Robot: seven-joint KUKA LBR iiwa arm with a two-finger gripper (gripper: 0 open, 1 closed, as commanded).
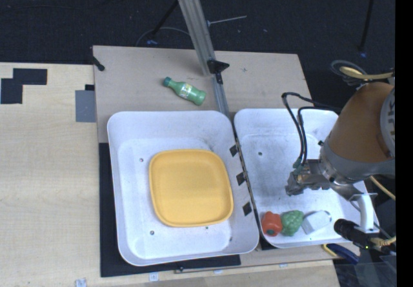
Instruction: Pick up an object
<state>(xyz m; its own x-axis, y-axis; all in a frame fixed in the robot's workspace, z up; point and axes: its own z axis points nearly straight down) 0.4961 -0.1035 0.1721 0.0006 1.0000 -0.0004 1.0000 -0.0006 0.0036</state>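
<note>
The arm's gripper [299, 182] hung over the right white bin [271, 131]; I could not tell its state. Three small toys, red [271, 223], green [292, 222] and white [316, 221], huddled together by the front edge, so it might grab wrong or miss.

A single fixed camera looks down from above at a slant, far enough off to take in the whole desk [51, 150] and dark floor across the top of the frame. Both white bins lie in the lower centre, left bin [122, 150] and right bin [271, 144]. The arm [361, 131] enters at the right edge.
</note>
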